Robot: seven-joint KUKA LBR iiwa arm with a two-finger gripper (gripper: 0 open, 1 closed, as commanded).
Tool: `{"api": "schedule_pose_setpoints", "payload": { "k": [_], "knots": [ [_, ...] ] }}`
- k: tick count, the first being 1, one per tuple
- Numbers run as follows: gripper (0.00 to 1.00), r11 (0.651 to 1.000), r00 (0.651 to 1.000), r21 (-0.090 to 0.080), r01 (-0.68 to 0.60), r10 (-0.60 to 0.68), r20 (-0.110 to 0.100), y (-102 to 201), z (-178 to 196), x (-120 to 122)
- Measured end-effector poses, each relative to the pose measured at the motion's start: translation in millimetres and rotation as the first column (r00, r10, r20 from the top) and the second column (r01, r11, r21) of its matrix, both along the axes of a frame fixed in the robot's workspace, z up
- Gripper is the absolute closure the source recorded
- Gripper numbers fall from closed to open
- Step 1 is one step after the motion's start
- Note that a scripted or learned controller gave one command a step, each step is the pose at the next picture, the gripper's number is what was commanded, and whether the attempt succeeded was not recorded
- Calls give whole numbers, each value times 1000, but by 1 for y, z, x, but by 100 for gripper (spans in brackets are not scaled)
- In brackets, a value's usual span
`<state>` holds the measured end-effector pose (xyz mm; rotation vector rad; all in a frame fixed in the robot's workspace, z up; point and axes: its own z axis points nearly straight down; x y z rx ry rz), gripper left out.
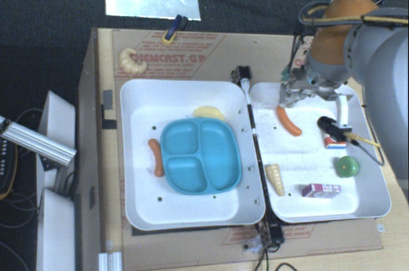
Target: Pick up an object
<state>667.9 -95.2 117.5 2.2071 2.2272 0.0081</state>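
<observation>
Hovering at the right bin's back edge, hand, grip state unreadable; orange sausage lies just below it, long axis running diagonally down-right.

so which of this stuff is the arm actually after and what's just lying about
In play, near the gripper in the right bin:
orange sausage
ice cream cone
green ball
small box

Lying about:
blue divided plate
second sausage
yellow piece
left bin
</observation>
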Motion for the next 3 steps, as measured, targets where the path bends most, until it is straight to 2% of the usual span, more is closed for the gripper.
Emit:
{"api": "schedule_pose_setpoints", "payload": {
  "k": [1, 2, 3],
  "knots": [
    [0, 1000, 1000, 0, 0, 0, 0, 0, 0, 0],
    [0, 1000, 1000, 0, 8, -8, -7, -9, -33, -15],
    [100, 1000, 1000, 0, 6, -6, -4, -9, -22, -14]
  ]
}}
